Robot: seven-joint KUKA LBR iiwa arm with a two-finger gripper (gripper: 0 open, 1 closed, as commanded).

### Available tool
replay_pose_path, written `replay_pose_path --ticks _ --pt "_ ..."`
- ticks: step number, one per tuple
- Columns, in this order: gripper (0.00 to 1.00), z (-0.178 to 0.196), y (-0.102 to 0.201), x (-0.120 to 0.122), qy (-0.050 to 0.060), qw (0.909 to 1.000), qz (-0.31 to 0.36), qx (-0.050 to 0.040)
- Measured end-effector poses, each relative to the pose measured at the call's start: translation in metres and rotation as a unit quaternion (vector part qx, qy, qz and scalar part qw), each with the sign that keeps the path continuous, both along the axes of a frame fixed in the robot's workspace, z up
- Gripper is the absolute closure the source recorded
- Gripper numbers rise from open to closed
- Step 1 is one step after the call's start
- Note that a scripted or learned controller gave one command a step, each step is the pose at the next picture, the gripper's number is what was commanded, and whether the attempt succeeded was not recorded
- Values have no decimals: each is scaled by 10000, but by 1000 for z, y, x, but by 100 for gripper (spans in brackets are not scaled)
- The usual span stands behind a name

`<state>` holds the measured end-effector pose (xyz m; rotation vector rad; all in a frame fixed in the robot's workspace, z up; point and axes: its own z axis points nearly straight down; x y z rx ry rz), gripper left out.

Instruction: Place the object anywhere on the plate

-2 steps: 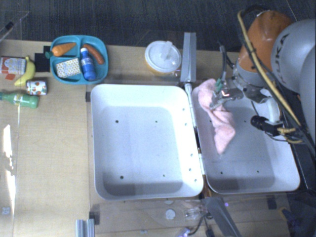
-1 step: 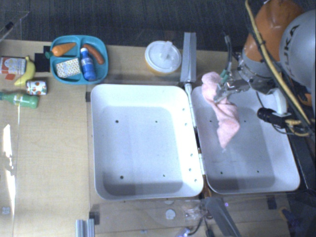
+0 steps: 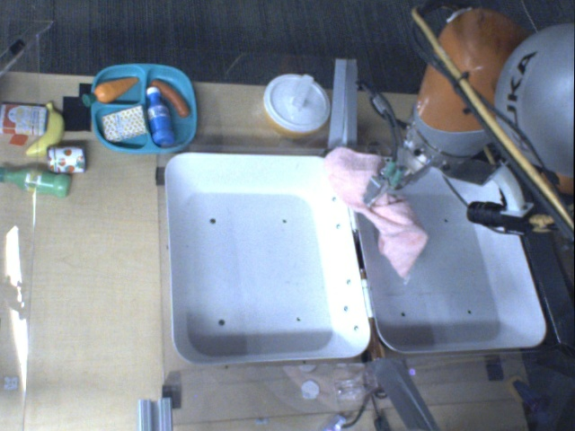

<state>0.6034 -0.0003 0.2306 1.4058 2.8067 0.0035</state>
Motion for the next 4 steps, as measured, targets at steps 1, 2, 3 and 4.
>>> replay_pose_path --ticks 1,2,3,4 --pt "100 4 57 -15 -2 9797 2005 -3" --pt "100 -2 94 -34 -3 9204 3909 -6" --pt "100 -4 141 -54 1 8943 4475 -5" --pt "0 -4 141 -54 -3 8944 4473 -6"
